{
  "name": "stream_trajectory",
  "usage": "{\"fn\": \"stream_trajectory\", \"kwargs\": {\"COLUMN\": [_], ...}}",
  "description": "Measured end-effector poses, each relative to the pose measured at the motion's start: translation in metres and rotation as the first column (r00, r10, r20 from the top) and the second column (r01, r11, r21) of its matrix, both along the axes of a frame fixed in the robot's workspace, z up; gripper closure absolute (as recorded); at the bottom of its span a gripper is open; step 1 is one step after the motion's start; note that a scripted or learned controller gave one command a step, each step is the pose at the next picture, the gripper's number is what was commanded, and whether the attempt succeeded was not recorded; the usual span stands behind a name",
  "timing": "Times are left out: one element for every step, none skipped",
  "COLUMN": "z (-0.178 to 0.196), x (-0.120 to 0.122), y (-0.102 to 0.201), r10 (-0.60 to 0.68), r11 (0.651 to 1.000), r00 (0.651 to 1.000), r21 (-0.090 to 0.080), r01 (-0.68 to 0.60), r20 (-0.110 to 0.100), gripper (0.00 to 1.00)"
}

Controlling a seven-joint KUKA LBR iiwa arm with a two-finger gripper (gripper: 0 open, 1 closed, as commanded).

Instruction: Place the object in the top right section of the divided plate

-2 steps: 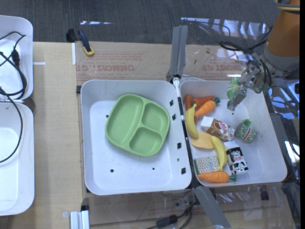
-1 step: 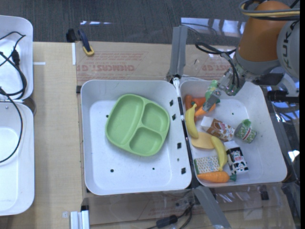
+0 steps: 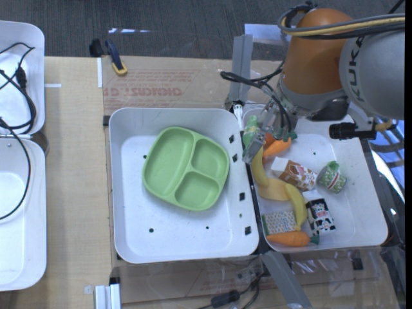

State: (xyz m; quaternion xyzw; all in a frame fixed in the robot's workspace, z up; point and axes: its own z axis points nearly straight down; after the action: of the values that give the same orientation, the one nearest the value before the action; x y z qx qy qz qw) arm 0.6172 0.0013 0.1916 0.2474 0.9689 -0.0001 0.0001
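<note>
A light green divided plate (image 3: 187, 168) lies in the left white bin (image 3: 129, 224), with one large section on its left and two smaller ones on its right. All three sections hold nothing. My gripper (image 3: 261, 134) hangs below the orange-banded wrist over the top left corner of the right bin (image 3: 360, 237). It is low among the toys there, right by an orange carrot (image 3: 278, 147) and the top end of a yellow banana (image 3: 275, 187). A small green and orange piece (image 3: 250, 129) sits against the gripper; whether it is held I cannot make out.
The right bin also holds a brown and white packet (image 3: 299, 174), a green pouch (image 3: 332, 177), a black and white carton (image 3: 318, 215), a small box (image 3: 279, 223) and a second carrot (image 3: 290, 239). A raised rim divides the two bins.
</note>
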Motion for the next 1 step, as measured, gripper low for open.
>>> {"fn": "stream_trajectory", "kwargs": {"z": [-0.0002], "x": [-0.0316], "y": [0.0909], "r10": [0.350], "r11": [0.937], "r00": [0.937], "r21": [0.001], "r01": [-0.350], "r20": [0.000], "gripper": [1.00]}}
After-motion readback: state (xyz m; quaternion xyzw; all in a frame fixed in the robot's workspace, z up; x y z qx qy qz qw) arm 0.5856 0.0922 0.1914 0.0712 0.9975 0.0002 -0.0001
